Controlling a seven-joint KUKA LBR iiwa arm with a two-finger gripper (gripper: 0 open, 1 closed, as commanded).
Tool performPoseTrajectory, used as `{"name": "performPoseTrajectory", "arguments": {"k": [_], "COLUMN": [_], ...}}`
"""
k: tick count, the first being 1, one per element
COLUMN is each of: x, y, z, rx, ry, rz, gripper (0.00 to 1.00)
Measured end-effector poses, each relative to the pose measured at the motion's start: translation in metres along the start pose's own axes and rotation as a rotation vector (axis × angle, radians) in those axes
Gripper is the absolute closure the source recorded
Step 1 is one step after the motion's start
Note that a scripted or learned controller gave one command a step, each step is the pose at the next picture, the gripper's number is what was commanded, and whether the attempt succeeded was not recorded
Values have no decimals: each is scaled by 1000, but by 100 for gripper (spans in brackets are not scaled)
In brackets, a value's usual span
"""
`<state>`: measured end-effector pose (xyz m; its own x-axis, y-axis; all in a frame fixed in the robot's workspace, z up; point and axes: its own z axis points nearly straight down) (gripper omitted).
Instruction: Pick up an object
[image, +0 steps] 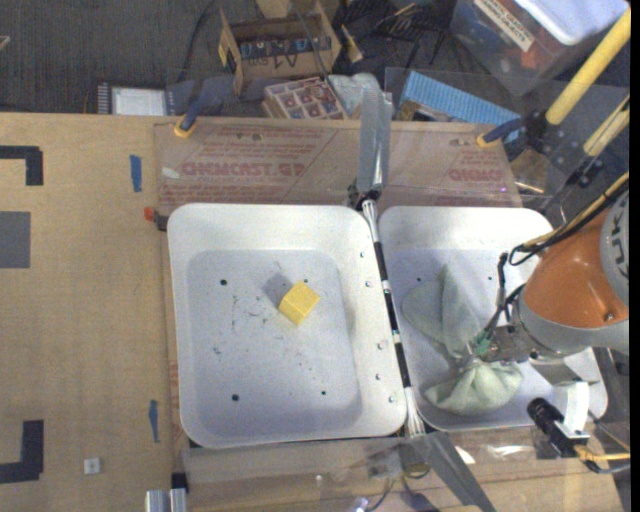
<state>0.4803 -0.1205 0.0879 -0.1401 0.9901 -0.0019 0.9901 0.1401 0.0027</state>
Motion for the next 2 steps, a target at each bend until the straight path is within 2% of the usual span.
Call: {"name": "performPoseTrajectory", "arguments": {"k": [1, 2], "x": [-1, 57], "y": [0, 8], "z": [-10, -97], "rx": [-3, 3], "ry": [-1, 2], "rz": [2, 25], "gripper": [100, 100]}}
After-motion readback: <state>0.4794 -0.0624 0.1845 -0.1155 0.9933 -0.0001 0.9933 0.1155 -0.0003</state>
